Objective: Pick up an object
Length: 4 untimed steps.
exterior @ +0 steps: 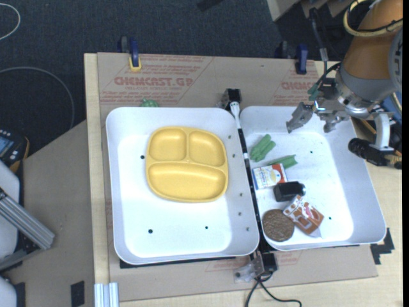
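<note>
The arm reaches in over the far right corner of the right bin [358, 190], its orange band uppermost and its gripper [314, 119] hanging above the bin's far edge. The two fingers [298, 118] stand spread wide, nothing between them.

Six objects lie along the right bin's left side, well apart from the gripper: two green pieces [262, 148], a small carton [268, 175], a black block [289, 189], a brown disc [278, 224] and what looks like a red-and-white wrapper [308, 217].

The left bin [128, 190] carries one yellow divided plate [187, 164], with three compartments, near its far edge.
</note>
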Motion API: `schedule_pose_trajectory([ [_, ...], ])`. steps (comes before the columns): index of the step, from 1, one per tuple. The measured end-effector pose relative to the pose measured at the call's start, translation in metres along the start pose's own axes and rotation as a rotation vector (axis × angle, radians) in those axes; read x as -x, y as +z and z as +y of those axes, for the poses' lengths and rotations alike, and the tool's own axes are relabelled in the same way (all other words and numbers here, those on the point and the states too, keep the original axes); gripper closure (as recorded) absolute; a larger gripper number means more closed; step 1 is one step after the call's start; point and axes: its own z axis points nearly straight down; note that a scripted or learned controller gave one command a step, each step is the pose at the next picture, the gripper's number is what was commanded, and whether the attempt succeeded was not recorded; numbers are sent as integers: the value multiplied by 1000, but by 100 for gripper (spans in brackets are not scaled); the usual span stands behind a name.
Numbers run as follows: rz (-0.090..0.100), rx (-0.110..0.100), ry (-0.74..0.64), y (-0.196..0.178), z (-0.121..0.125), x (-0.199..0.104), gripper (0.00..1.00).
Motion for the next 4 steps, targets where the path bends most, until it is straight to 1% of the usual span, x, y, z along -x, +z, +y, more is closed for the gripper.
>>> schedule_pose_trajectory([
  [1, -2, 10, 3, -126, -101, -1, 0],
  [2, 0, 21, -8, -264, -114, -73, 0],
  [3, -2, 6, -2, -266, -114, -70, 100],
  [4, 1, -12, 2, -157, -135, -70, 100],
])
